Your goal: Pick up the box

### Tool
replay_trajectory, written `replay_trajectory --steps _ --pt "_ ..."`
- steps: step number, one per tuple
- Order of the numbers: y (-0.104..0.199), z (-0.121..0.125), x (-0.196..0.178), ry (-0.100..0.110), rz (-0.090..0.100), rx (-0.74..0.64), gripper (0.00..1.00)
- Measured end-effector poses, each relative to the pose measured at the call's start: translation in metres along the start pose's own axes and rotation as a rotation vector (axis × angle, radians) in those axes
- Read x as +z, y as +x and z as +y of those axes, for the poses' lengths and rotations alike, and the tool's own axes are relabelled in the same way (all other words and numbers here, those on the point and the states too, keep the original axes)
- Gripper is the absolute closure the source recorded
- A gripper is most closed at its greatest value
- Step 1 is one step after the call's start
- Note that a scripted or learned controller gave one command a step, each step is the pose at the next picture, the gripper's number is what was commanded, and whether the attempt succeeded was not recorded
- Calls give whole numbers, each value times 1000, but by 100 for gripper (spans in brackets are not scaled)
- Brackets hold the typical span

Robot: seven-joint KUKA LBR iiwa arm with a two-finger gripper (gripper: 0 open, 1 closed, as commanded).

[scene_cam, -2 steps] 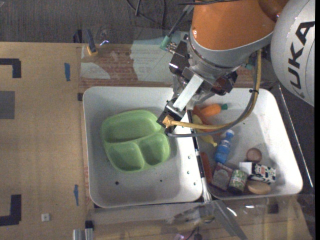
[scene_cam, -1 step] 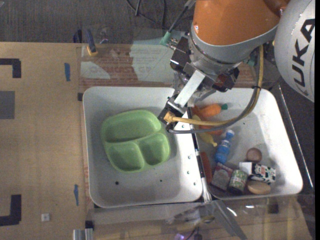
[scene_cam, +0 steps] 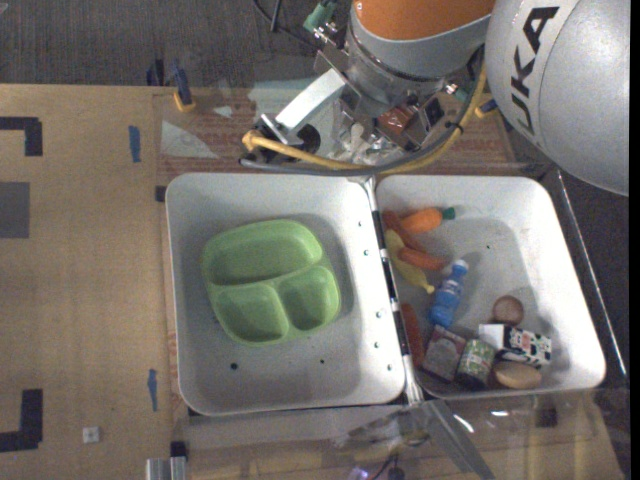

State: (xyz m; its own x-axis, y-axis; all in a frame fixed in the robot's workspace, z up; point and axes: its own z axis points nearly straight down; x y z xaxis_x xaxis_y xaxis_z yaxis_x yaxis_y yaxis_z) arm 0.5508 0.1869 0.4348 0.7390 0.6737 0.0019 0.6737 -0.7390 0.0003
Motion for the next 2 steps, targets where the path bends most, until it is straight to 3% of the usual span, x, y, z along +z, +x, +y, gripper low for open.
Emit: replay_trajectory --steps 1,2 --pt "1 0 -10 -1 2 1 100" --pt "1 0 -10 0 1 1 0"
